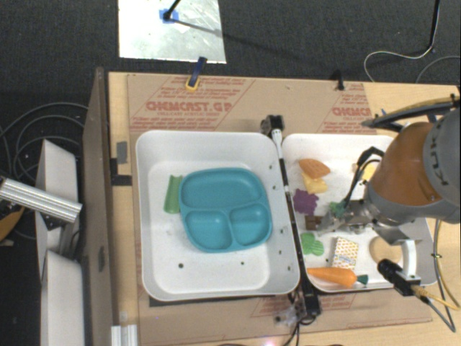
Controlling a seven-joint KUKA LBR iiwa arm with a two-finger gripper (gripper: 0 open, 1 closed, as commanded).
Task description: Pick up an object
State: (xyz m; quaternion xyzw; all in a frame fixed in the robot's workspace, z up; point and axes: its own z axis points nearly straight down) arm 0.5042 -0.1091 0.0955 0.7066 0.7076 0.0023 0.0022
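Note:
The right bin (338, 144) holds several small items: an orange wedge (314, 168), a yellow piece (315, 185), a purple piece (305, 202), a green piece (312, 245), a patterned white block (345, 251) and an orange carrot (333, 276). My gripper (337, 216) hangs low over the middle of this bin, just right of the purple piece and above the patterned block. The arm's orange band and grey wrist cover the bin's right half. No item shows between the fingers.
The left bin (155, 157) carries a teal divided tray (223, 209) with a green strip (172, 194) at its left side. A metal divider (287, 193) runs between the bins. A foil sheet (171, 20) lies on the floor behind the bench.

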